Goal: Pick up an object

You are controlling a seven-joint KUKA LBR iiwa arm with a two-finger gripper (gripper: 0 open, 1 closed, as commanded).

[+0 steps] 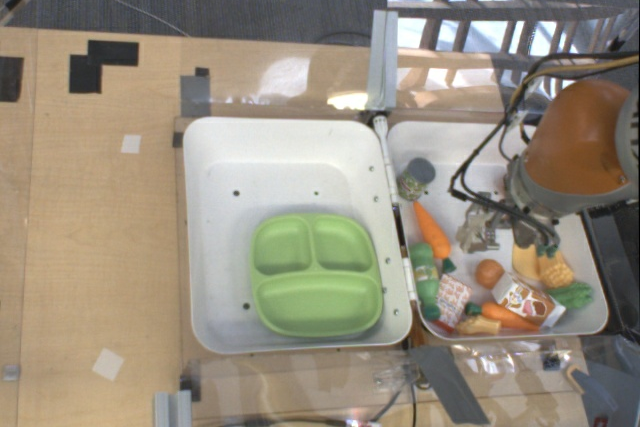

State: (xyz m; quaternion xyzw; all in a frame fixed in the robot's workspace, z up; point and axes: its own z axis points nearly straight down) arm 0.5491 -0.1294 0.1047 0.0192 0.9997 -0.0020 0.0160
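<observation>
The gripper (pixel 480 233) hangs in the right bin (pixel 598 310) beside a toy carrot (pixel 432 226), jaw state unclear.

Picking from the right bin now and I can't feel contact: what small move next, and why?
Probably ease straight down a little. The gripper hangs over bare floor of the right white bin, with nothing seen between its fingers; the small round orange ball lies just in front, so shifting toward it first may help.

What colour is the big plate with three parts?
Light green plate, seen in the camera view.
</observation>
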